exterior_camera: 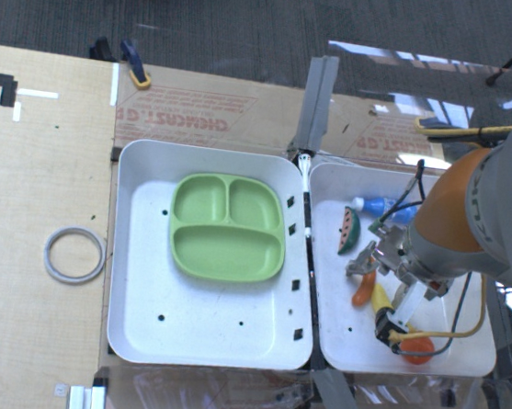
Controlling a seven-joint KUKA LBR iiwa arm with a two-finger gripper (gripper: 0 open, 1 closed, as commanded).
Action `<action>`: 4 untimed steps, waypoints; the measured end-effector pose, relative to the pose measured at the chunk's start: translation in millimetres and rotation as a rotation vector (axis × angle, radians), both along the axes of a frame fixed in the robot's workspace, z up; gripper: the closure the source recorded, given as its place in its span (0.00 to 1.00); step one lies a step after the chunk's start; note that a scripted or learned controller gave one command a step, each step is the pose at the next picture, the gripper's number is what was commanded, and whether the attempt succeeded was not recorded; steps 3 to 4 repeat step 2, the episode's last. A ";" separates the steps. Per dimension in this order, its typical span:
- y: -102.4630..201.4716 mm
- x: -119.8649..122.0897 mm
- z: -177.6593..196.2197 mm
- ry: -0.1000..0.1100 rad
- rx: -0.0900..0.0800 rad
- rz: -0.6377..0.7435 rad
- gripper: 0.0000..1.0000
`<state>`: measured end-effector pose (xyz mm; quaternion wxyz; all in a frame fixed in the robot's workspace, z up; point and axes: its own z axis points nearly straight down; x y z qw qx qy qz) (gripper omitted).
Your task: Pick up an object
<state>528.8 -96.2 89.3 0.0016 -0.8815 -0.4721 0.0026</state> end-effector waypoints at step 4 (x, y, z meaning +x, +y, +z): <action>36.1 -36.9 206.6 -0.003 -0.002 0.264 1.00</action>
